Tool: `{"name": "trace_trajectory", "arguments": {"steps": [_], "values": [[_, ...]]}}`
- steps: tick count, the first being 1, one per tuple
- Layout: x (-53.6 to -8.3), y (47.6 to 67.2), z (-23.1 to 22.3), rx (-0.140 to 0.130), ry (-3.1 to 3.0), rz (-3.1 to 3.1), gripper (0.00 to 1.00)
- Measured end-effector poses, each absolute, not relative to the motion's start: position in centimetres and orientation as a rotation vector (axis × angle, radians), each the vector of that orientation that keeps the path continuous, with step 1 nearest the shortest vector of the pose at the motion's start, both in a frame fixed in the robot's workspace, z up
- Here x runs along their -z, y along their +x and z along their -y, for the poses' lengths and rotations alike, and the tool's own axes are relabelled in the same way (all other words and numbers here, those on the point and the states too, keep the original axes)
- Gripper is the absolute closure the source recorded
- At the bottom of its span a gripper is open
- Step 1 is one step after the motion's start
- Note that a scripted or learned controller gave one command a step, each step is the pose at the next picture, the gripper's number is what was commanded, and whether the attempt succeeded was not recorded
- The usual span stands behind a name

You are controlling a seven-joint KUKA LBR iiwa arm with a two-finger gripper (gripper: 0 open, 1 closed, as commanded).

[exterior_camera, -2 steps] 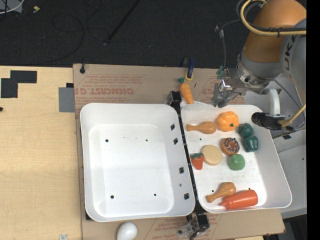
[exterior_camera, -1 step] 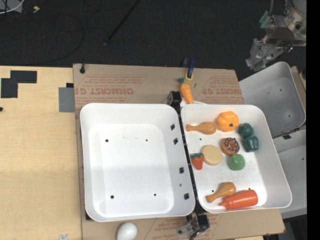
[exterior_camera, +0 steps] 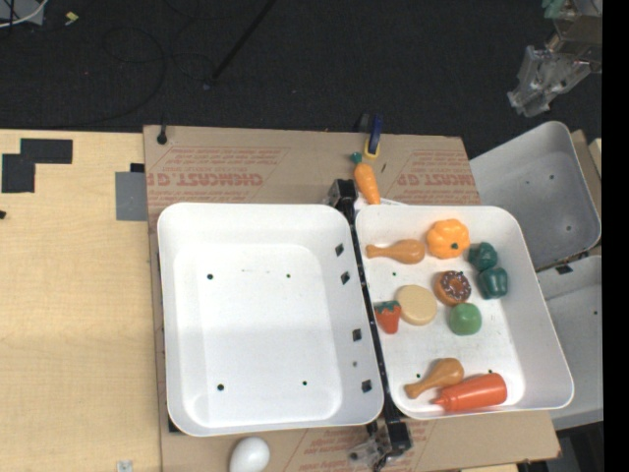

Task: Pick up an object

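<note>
Camera view: the tool [exterior_camera: 550, 62] hangs high, well beyond the right bin's [exterior_camera: 536, 264] far corner; whether it is open cannot be told, and it carries nothing visible. The approach seems not yet begun. Next comes descent toward the orange pumpkin [exterior_camera: 448, 237], well below the tool.

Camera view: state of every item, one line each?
gripper: raised beyond the bins, fingers unclear
right bin: holds toy food
left bin: bare white floor showing
red bottle: lying on its side
two drumsticks: lying flat
orange pumpkin: upright
carrot: outside bins, on cardboard
white egg: outside, below left bin
</note>
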State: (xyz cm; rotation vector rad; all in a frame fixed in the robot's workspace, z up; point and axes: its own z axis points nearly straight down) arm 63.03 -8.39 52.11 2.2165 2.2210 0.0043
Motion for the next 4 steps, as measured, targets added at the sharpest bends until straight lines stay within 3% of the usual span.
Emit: {"name": "trace_trajectory", "arguments": {"steps": [1,2,4], "values": [[-53.8,64.4,15.6,0.004,2.227,-2.215,1.00],[-53.7,63.8,21.7,0.005,2.227,-2.217,1.00],[-53.7,64.5,21.1,0.003,2.212,-2.235,1.00]]}}
